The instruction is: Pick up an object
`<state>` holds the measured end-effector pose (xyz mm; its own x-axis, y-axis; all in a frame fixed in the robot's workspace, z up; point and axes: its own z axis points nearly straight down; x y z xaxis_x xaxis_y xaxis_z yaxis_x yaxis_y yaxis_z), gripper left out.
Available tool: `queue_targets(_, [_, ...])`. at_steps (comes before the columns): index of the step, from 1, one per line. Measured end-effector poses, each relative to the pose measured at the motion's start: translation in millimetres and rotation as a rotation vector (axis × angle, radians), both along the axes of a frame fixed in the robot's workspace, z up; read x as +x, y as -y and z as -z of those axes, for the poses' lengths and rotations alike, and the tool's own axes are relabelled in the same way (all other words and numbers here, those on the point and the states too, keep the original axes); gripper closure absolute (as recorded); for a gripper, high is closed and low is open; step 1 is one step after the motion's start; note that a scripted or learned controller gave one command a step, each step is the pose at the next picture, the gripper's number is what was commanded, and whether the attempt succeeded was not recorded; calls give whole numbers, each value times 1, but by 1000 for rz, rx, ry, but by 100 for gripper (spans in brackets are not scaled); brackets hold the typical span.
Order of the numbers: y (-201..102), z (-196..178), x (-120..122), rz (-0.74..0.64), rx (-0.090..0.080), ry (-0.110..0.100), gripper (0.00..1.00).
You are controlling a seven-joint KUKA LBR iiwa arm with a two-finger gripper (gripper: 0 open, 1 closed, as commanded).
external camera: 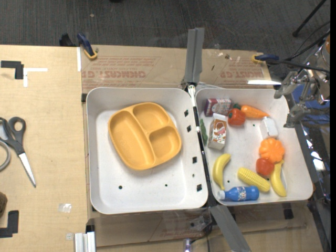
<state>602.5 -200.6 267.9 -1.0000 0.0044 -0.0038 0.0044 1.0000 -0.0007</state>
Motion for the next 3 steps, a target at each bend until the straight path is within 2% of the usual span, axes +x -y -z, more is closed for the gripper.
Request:
queue_targets(1, [-7, 157, -21, -142, -1, -1, 0])
queue_targets(2, [1, 175, -75, -68, 0, -1, 0])
queue_targets(3, [-26, 174, 12, -5, 0, 3, 0])
